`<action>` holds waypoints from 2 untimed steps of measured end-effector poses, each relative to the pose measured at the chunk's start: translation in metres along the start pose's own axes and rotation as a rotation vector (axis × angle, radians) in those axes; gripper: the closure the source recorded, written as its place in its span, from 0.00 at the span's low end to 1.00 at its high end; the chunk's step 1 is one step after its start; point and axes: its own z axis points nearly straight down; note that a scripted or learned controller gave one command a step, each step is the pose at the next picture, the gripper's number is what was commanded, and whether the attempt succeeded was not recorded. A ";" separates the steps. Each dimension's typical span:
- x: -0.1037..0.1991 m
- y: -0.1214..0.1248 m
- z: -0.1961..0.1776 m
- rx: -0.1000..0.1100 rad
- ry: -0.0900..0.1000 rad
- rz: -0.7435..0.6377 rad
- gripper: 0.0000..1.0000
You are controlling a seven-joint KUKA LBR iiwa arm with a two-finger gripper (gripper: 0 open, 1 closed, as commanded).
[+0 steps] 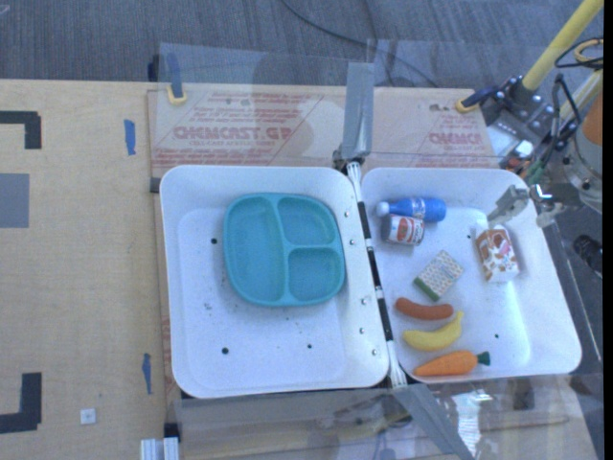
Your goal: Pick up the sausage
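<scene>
Nothing's grasped yet: the sausage (pixel 424 309) lies near the right bin's (pixel 565 338) left wall, above the banana (pixel 433 333). Whether the claw (pixel 525 201), by the far right edge, is spread, I cannot tell.

A robotics lab: two white bins (pixel 278 377) sit on a plywood bench (pixel 77 257), clear acrylic sheets (pixel 249 113) behind the bins, cables (pixel 326 17) on grey carpet (pixel 96 17) beyond.

Lighting even and bright; sharpness moderate.
The two shallow white plastic bins (pixel 192 353) showed soft, faint shadows. Glare washed the clear plastic sheet (pixel 249 94) behind them. Overall focus was slightly soft, with blurred detail towards the right edge.
</scene>
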 end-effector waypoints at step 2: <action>-0.007 -0.004 0.091 -0.006 -0.001 0.031 1.00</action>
